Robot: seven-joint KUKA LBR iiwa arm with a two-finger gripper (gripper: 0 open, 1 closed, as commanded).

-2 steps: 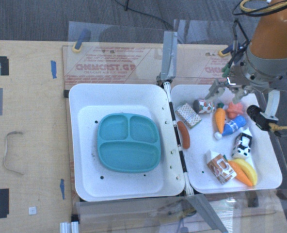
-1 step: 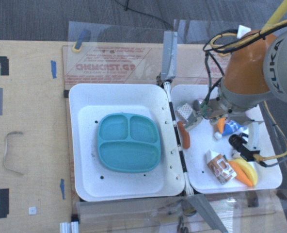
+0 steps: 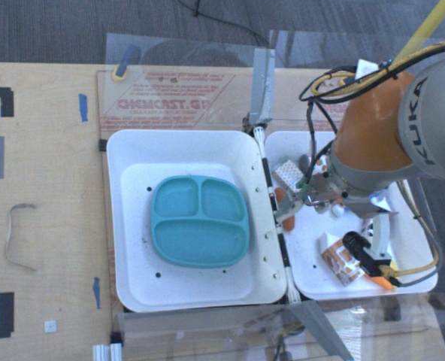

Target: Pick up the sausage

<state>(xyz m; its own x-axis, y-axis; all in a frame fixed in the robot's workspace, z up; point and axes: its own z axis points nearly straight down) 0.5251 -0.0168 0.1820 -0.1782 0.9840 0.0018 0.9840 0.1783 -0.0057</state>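
The sausage is a small reddish-brown piece lying against the left wall of the right bin, partly hidden under the gripper. My gripper hangs low over that same corner, directly above and slightly right of the sausage. The grey and orange wrist covers most of the gripper from above. Nothing can be seen held in it.
A teal divided plate lies in the left bin. The right bin also holds a white-and-grey checkered item, a brown packet and a small orange piece. A bent wire lies on the bench at far left.
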